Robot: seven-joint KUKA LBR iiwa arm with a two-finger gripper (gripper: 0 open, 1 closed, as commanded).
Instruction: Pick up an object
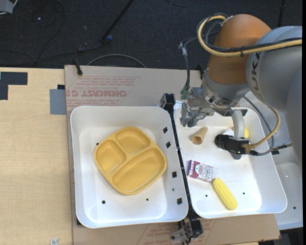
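My gripper [188,118] hangs over the back left corner of the right bin [260,198], close to the wall between the two bins. A small tan cone [198,135] lies just to its front right, apart from it. Further forward in the same bin lie a red and white packet [200,171] and a yellow corn cob [225,193]. The arm's wrist and orange band cover the back of this bin.
A yellow divided plate [130,160] lies in the middle of the left bin [86,198]. Cardboard sits under both bins. A wooden bench top stretches to the left.
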